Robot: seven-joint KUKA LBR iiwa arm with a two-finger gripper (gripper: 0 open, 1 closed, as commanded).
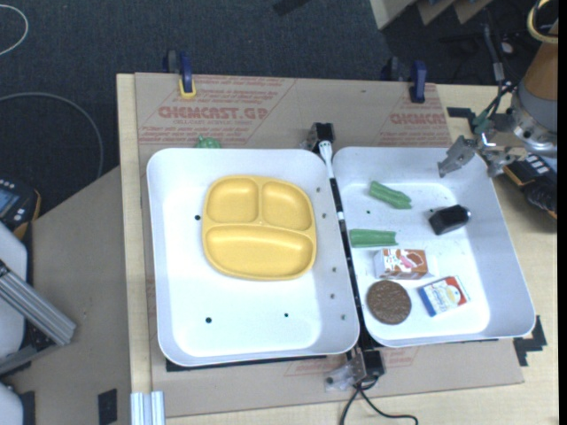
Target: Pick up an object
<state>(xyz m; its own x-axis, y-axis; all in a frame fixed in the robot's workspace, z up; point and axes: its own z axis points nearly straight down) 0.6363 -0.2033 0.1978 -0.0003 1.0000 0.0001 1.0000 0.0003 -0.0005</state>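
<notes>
While the gripper [459,155] hangs over the two o'clock corner of the right bin [507,264], nothing sits between its jaws, so this looks like the approach step, with the pick not yet made. Whether those jaws are spread or pressed together, I cannot tell from this slant. The arm [536,87] comes in from the three o'clock side, wrist angled down and toward nine o'clock, its tip near the bin's far rim. Candidates are all in that right bin: a black block [448,219] closest, down at about five o'clock from the tip; a green bean pod [390,195] toward eight o'clock of it; a second green pod [372,236] further down; then a small red-and-white packet [402,262], a brown round disc [389,301] and a blue-and-white packet [442,295] at the near end. The left bin [177,264] carries a yellow divided plate [260,227]. Next, I'd say, the tip must travel over one item, likely the block, line up and descend.
</notes>
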